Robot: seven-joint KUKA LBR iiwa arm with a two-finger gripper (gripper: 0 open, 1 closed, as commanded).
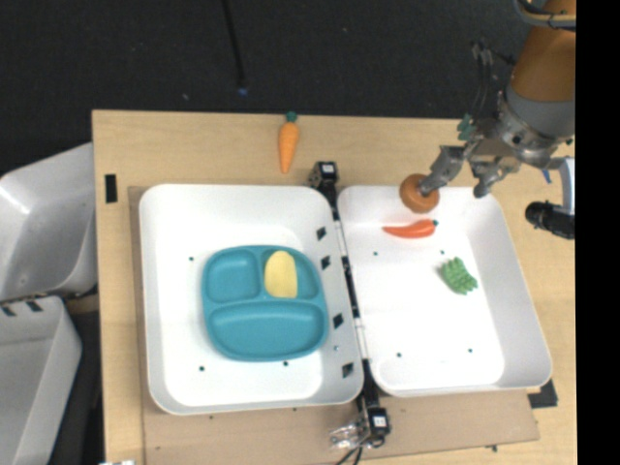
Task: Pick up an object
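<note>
One end effector [459,175] over right bin [484,356] (far corner), beside brown round object [418,194]

A small round brown disc-shaped object [419,194] sits at the far rim of the right white bin [504,356], just above a red chilli pepper [409,229].

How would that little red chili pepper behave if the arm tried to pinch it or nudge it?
The red chili pepper lies flat in the right bin, thin and tapered, so it would probably slide or spin when nudged. It looks glossy, perhaps slippery to pinch. Being small, it is likely light; whether it is stiff cannot be told.
</note>
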